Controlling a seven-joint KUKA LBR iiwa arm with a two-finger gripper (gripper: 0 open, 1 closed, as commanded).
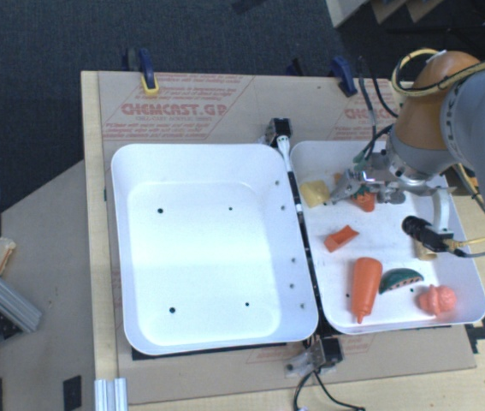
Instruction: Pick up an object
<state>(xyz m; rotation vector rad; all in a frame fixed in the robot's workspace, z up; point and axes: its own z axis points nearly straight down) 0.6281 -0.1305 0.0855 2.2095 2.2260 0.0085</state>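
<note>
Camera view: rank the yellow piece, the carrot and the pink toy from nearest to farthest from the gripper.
1. Yellow piece: just left of the gripper, at the right bin's upper left.
2. Carrot: below the gripper, toward the bin's front edge.
3. Pink toy: at the bin's lower right corner, farthest away.
</note>
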